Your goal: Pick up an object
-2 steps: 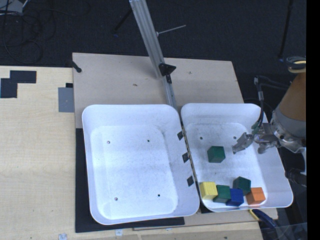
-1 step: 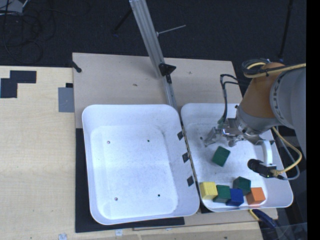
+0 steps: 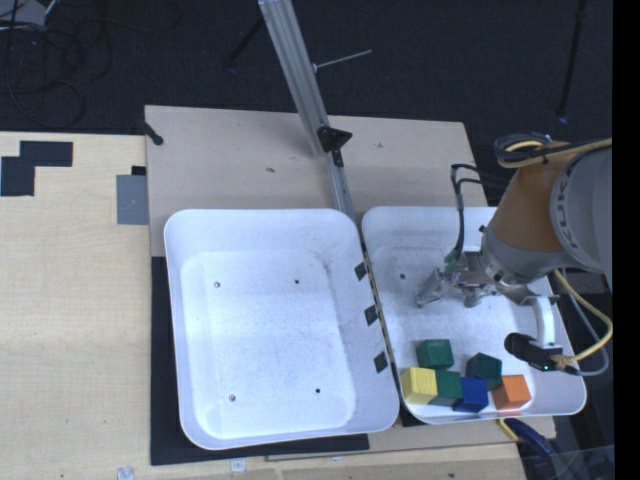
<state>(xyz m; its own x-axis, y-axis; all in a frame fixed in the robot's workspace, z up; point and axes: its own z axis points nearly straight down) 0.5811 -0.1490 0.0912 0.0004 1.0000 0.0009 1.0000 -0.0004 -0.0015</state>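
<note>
Camera view, from above the bench: the grey arm reaches into the right bin (image 3: 400, 238) with its gripper (image 3: 448, 286) low over the bin's bare middle, its two fingers (image 3: 432, 292) spread apart and nothing between them. The objects to be picked lie well apart from it, bunched along the right bin's near edge: a yellow block (image 3: 419, 383) at the left of the cluster, a dark green block (image 3: 435, 353) behind it, a blue block (image 3: 472, 393), another green block (image 3: 484, 368) and an orange block (image 3: 512, 392) toward the near right corner. A close here would likely catch only air. The blocks touch one another and crowd the bin wall, so a descending finger could land on top of one, or nudge a neighbour, rather than slip beside it. Cables (image 3: 580, 348) loop near the wrist at the bin's right edge. The left bin (image 3: 190, 238) sits alongside, and a metal rail (image 3: 300, 78) slants over the bench's far side.
</note>
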